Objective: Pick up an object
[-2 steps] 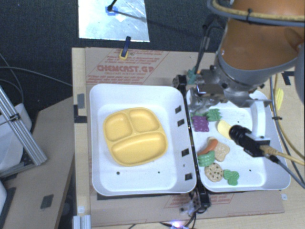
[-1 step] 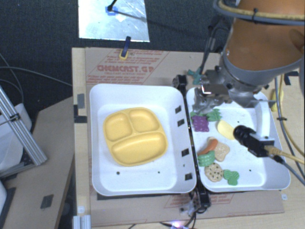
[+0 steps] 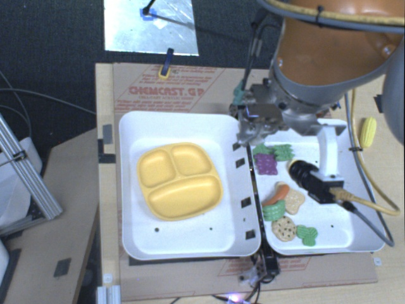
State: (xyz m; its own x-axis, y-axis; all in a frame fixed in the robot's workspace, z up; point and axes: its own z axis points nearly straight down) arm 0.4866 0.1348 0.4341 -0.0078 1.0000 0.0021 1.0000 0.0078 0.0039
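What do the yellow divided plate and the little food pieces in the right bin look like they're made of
The yellow divided plate looks like moulded plastic: one even colour, rounded rims, a soft satin sheen. The food pieces, such as the cookie and the purple piece, look like soft rubber or plastic toys, matte and flat in colour, though the view is too coarse to be sure.

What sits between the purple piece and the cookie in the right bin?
In the camera view, between the purple piece and the cookie lie an orange carrot-like piece and a green piece.

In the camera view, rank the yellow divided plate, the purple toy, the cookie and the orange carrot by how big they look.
1. yellow divided plate, by far largest
2. purple toy and cookie, too alike to rank
3. orange carrot, partly hidden, so unsure
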